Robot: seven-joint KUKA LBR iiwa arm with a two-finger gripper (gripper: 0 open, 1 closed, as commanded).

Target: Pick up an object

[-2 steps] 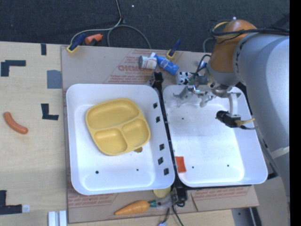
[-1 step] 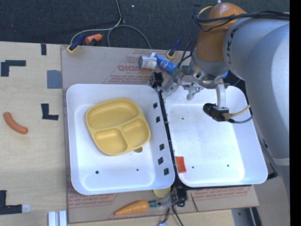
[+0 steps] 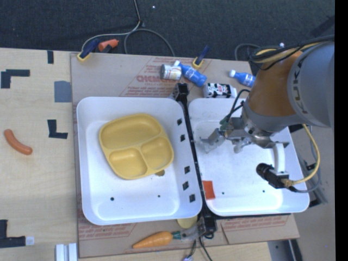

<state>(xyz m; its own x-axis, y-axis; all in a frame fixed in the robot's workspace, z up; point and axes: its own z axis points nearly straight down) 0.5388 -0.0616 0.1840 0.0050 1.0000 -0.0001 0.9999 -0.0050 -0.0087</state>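
Two white bins (image 3: 89, 145) are seen on a brown cardboard sheet (image 3: 147, 80) printed with reddish lettering. A yellow divided plate (image 3: 136, 144) is shown in the left bin, a small orange-red block (image 3: 208, 189) in the right. An orange carrot (image 3: 152, 240) with a green top, a blue-and-white bottle (image 3: 185, 72) and a reddish-orange sausage (image 3: 17, 142) are visible. A black-and-white patterned item (image 3: 219, 91), possibly a toy cow, is seen. The arm (image 3: 293, 86) is grey with an orange band.

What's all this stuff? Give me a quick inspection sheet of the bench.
Surface: two shallow white bins on a brown board.
Job's things: yellow divided plastic tray in left bin; small orange block in right bin.
Clutter: toy carrot, toy sausage, blue-white bottles outside the bins.
Grippers: gripper low over right bin, holding nothing visible.
Cables: black cable at top.
Surroundings: dark carpet.
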